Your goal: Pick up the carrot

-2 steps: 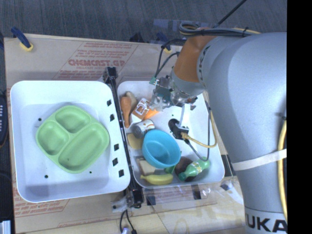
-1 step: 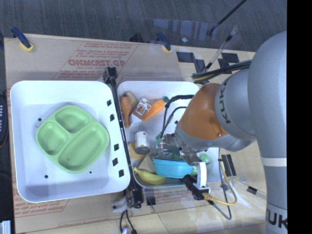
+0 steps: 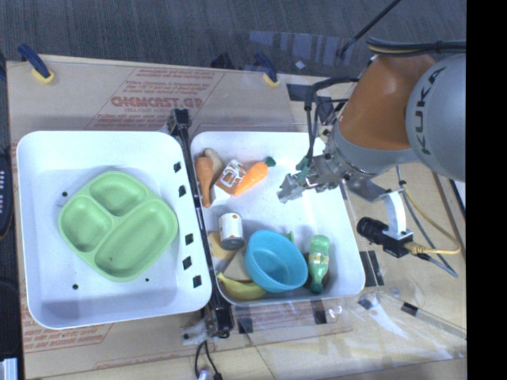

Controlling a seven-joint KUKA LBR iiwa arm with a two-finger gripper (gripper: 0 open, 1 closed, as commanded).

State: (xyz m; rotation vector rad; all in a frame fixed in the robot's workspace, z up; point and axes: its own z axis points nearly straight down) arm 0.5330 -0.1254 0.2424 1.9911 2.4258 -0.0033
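The carrot (image 3: pixel 251 176), orange with a small green top, lies tilted in the upper part of the right bin (image 3: pixel 337 290), its green end pointing up and right. My gripper (image 3: pixel 288 188) hovers just to the right of it, above the bin floor, a short gap away from the carrot's green end. Nothing shows in the gripper. The grey arm with its orange band (image 3: pixel 384 105) reaches in from the right over the bin's right wall.
An orange-and-white small pack (image 3: pixel 230 176) touches the carrot's left end, beside an orange-brown long piece (image 3: pixel 206 177). Lower in the bin are a small can (image 3: pixel 230 228), a blue bowl (image 3: pixel 275 261), a green bottle (image 3: pixel 318 261) and a banana (image 3: pixel 238 288). The left bin holds a green divided plate (image 3: pixel 119 224).
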